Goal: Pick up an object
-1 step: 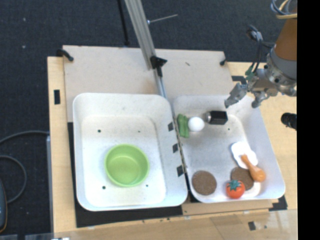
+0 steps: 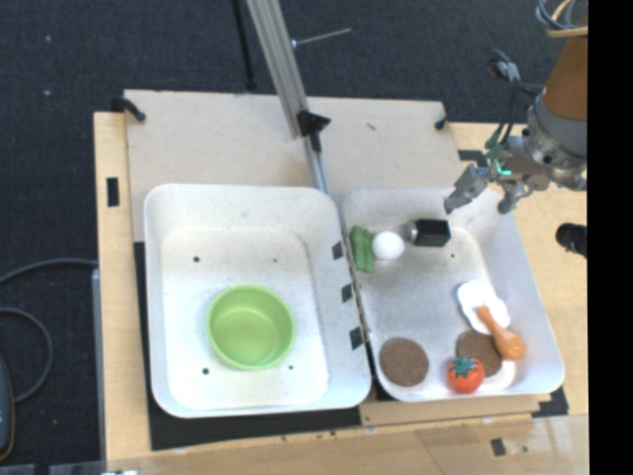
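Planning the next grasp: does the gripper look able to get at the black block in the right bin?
Probably yes. The gripper hangs open just above and right of the black block, with bare bin floor between them; the white ball sits on the block's far side.

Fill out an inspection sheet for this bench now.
Surface: wooden bench bearing left bin and right bin.
Job's things: green bowl in left bin; in right bin white ball, black block, brown disc, tomato, carrot.
Clutter: nothing seen.
Grippers: tool above right bin's far right corner, fingers apart, holding nothing.
Cables: black cable at left.
Surroundings: dark floor, metal pole.
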Controlling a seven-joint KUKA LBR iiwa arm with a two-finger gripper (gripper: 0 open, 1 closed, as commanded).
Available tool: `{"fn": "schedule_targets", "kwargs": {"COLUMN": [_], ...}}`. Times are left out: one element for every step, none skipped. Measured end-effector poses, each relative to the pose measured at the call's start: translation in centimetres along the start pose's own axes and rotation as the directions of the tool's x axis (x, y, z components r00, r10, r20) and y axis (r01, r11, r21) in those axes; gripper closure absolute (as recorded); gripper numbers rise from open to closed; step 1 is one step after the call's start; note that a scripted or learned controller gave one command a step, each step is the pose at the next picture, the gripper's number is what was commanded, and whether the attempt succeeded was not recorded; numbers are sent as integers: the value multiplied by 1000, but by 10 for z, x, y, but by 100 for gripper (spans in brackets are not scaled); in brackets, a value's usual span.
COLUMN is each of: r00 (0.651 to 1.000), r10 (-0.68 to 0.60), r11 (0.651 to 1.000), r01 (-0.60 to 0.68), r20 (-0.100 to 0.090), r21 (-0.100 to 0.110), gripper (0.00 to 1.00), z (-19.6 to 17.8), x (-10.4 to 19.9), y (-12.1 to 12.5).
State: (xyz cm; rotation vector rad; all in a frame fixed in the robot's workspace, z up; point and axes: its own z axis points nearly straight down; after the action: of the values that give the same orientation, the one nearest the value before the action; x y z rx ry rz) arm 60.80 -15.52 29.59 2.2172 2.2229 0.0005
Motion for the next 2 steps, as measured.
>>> {"fn": "schedule_targets", "kwargs": {"r00": [1000,1000], "r10": [3,3], "r11": [1000,1000], "r01": [-3,-3], "r20": [1,0], "r21": [5,5], "gripper": [0,0], "z": [44,87], "x": [-5,-6], "y": [-3,-7]}}
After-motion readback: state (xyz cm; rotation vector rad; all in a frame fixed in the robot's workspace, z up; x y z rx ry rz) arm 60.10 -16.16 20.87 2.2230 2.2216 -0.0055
